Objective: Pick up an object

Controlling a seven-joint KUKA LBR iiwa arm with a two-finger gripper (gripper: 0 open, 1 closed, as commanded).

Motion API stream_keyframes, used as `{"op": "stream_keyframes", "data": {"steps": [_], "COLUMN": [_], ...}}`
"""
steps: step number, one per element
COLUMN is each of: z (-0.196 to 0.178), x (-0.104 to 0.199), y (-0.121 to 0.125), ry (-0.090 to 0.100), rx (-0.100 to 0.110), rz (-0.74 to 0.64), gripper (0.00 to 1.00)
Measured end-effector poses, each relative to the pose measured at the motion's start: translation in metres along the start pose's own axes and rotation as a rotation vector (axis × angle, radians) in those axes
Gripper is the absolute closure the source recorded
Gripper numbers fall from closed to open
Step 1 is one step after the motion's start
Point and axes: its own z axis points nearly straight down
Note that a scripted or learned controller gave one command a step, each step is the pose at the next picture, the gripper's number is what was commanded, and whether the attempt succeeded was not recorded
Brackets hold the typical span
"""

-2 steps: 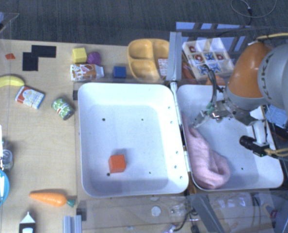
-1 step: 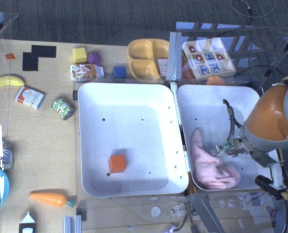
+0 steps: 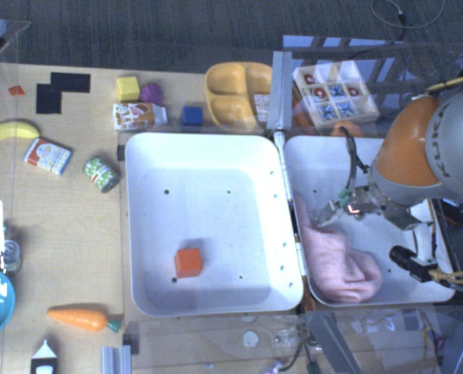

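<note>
My gripper (image 3: pixel 337 209) sits low in the right bin (image 3: pixel 325 158), just above-right of the pink cloth (image 3: pixel 337 259), whose long axis runs along the bin's left wall toward the near edge; I cannot tell its opening or any hold, and the orange block (image 3: pixel 189 262) lies far off in the left bin (image 3: pixel 216 154).

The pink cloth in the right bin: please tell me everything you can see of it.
The pink cloth is pale pink, soft and thick like a towel or fleece, loosely folded into a crumpled bundle. It lies flat on the floor of the right bin, in its near left corner, along the left wall. It runs from about the bin's middle to the near wall, bulging at the near end. The pincer hangs just over its far end; whether they touch cannot be told.
</note>
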Motion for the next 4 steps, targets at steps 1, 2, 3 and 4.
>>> {"op": "stream_keyframes", "data": {"steps": [1,2,3,4], "z": [0.010,-0.007,-0.011,0.009], "x": [-0.018,-0.004,-0.029,0.019], "y": [-0.064,0.004,-0.070,-0.058], "ry": [-0.006,0.001,0.000,-0.005], "rx": [-0.010,0.001,0.002,-0.011], "rz": [-0.219,-0.070,-0.191,-0.108], "gripper": [0.00,0.00,0.00,0.00]}}
